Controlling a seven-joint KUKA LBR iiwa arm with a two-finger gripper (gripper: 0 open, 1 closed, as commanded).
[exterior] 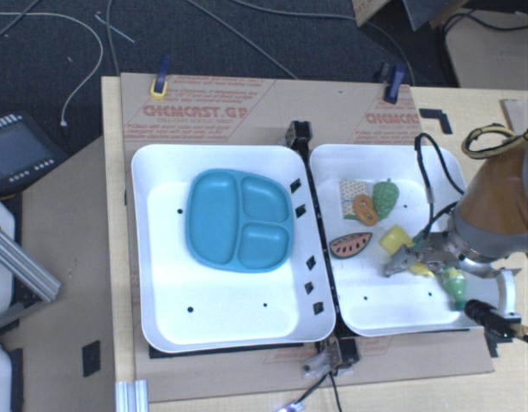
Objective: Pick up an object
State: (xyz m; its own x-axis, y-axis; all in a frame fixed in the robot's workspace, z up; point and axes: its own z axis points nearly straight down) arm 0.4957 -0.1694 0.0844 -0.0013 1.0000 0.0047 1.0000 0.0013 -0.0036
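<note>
The right bin [367, 312] holds several small toy foods. A watermelon slice [350, 245] lies near its left wall. At the back sit a checkered piece [352, 192], an orange piece [365, 209] and a green piece [385, 197]. A yellow piece [394, 238] lies in the middle. My gripper [407, 263] is low in the right bin, just in front of the yellow piece and touching or nearly touching it. A small green piece [455, 288] lies by the wrist, with a bit of yellow [423, 271] showing under the gripper.
A blue sectioned plate [239, 220] lies in the left bin [160, 256]. The grey and orange arm [495, 204] covers the right bin's right side. A black cable [425, 170] loops over that bin's back corner. A black divider [308, 221] runs between the bins.
</note>
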